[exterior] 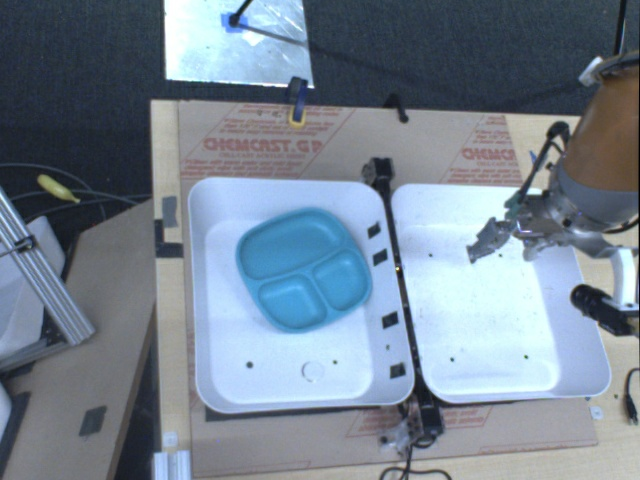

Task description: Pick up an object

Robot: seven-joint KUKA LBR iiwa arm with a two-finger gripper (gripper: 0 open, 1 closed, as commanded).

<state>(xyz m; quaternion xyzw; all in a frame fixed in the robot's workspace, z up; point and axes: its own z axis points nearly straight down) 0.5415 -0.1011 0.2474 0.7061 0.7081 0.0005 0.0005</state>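
The grey two-finger claw (487, 240) is seen above the right shallow white bin (560, 373); whether it is apart or together cannot be told. A traverse to the blue three-compartment plastic plate (302, 268) in the left white bin (215, 368) is judged necessary before any grasp.

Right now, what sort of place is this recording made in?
Probably a robotics lab bench set up for picking trials: two white bins clamped together on a board, a blue divided plate as the test item, and the gripper overhead.
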